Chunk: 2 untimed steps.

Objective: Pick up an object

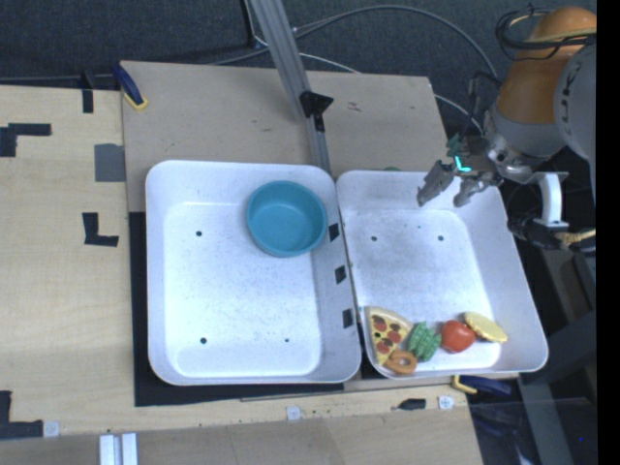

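A blue bowl (285, 218) sits in the far part of the left bin (184, 347). Along the near edge of the right bin (436, 260) lie a pizza slice toy (387, 332), a green vegetable toy (422, 339), a red tomato toy (457, 336) and a yellow toy (485, 327). My gripper (447, 195) hangs over the far right corner of the right bin, open, with nothing between its fingers. It is well away from the toys and the bowl.
A grey metal pole (286, 56) slants from the top down to the gap between the bins. Cables loop across the dark background behind the bench. The arm's body (542, 76) stands at the right, beside the right bin.
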Tool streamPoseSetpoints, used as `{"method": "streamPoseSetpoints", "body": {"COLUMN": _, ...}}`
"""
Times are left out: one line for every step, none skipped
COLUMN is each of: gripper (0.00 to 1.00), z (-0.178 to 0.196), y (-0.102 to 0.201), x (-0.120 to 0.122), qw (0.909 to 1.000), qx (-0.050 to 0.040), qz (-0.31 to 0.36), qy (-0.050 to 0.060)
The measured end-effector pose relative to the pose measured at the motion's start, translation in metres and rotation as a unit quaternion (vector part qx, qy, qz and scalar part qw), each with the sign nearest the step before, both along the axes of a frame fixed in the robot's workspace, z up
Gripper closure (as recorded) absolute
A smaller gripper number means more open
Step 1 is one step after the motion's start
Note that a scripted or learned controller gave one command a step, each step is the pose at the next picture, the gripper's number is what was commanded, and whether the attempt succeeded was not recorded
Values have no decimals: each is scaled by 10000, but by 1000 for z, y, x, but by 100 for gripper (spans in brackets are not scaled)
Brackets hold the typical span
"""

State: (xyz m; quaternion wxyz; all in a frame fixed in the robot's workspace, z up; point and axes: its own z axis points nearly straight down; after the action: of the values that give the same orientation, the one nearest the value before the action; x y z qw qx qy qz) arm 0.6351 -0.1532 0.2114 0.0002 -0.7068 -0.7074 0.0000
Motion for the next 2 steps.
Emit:
{"method": "streamPoseSetpoints", "body": {"gripper": 0, "z": 0, "y": 0, "x": 0, "qw": 10000, "qx": 0, "qz": 0, "qy": 1}}
{"method": "streamPoseSetpoints", "body": {"gripper": 0, "z": -63, "y": 2, "x": 0, "qw": 10000, "qx": 3, "qz": 0, "qy": 27}}
